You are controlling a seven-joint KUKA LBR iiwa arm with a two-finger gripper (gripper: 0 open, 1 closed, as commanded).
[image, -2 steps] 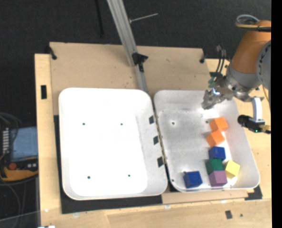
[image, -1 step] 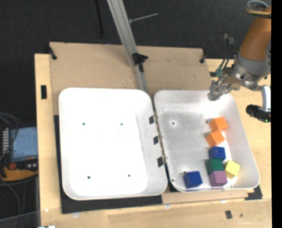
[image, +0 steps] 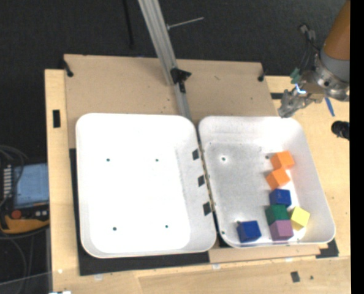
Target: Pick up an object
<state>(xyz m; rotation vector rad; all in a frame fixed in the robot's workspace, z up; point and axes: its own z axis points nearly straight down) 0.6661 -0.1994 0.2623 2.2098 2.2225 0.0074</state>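
The pincer (image: 290, 105) hung above the far right corner of the right bin (image: 243, 133), and whether it was apart or together could not be told. The blocks lay well apart from it along that bin's right and near walls: two orange cubes (image: 280, 168) touching, below them a blue cube (image: 280, 197), a green cube (image: 276, 213), a purple cube (image: 282, 229) and a yellow cube (image: 299, 217) bunched together, with another blue cube (image: 249, 231) off to their left. The left bin (image: 139, 182) sat beside it on the desk (image: 231, 75), and a slanted metal rail (image: 160, 35) crossed the desk's far edge between the bins.
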